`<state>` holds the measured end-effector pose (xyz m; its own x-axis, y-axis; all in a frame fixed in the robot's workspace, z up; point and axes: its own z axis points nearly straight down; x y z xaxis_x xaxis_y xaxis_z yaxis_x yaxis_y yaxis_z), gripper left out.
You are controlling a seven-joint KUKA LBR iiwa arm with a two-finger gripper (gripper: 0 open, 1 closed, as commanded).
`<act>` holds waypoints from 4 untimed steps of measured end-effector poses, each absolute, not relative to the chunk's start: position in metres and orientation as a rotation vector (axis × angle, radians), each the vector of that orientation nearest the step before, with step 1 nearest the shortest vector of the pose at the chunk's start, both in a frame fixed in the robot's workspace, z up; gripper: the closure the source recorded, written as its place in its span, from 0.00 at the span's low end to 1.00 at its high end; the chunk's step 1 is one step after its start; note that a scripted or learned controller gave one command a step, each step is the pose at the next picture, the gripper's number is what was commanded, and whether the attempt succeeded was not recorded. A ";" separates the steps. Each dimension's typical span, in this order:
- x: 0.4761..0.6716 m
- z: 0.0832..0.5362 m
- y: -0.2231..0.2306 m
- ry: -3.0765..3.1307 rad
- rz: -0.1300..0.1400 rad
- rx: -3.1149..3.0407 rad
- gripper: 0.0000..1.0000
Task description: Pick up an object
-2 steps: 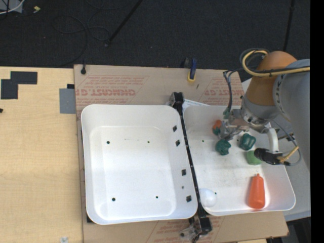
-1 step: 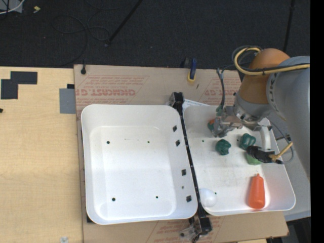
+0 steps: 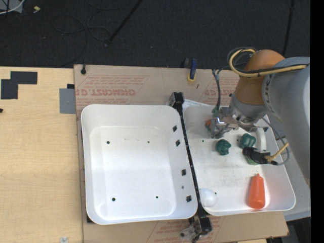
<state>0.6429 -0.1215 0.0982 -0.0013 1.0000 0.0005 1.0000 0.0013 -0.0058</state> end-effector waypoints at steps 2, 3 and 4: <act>0.645 0.396 -0.003 -2.232 -0.013 -2.221 1.00; 0.644 0.421 -0.013 -2.222 0.002 -2.219 1.00; 0.644 0.456 -0.023 -2.222 0.002 -2.220 1.00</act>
